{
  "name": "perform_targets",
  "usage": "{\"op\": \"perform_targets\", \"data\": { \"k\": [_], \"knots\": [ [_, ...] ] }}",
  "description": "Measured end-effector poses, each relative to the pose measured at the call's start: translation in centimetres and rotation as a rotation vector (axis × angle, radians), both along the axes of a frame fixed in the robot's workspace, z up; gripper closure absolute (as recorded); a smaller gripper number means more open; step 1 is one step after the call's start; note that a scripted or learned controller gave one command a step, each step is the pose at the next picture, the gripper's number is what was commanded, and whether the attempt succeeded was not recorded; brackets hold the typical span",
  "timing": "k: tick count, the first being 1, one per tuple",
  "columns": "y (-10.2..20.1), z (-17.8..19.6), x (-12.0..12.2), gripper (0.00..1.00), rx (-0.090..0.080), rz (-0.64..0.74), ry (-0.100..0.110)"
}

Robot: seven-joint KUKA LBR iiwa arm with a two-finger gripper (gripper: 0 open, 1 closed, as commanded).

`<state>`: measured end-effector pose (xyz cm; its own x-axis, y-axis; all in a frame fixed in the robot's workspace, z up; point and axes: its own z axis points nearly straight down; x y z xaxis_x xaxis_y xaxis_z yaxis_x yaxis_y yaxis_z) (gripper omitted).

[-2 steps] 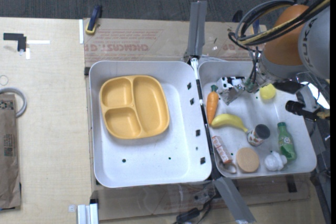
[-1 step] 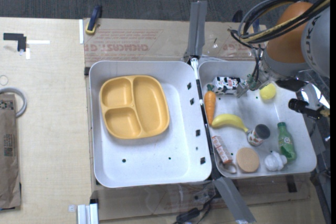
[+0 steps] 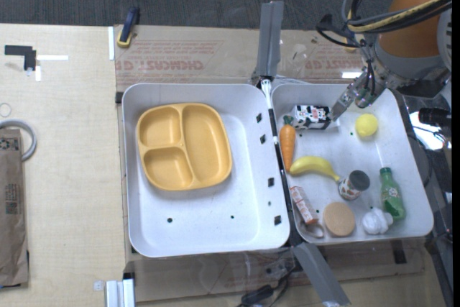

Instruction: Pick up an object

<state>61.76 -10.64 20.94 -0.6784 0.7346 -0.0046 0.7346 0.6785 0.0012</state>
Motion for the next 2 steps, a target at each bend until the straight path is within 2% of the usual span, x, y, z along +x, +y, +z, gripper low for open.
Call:
{"op": "perform_targets", "data": {
  "k": [1,2],
  "knots": [
    [0.1,14.9,-3.0,1.00,-0.001,0.344,0.000],
    [1.8,10.5,2.5,1.00,-0.001,0.404,0.001]
  ]
}}
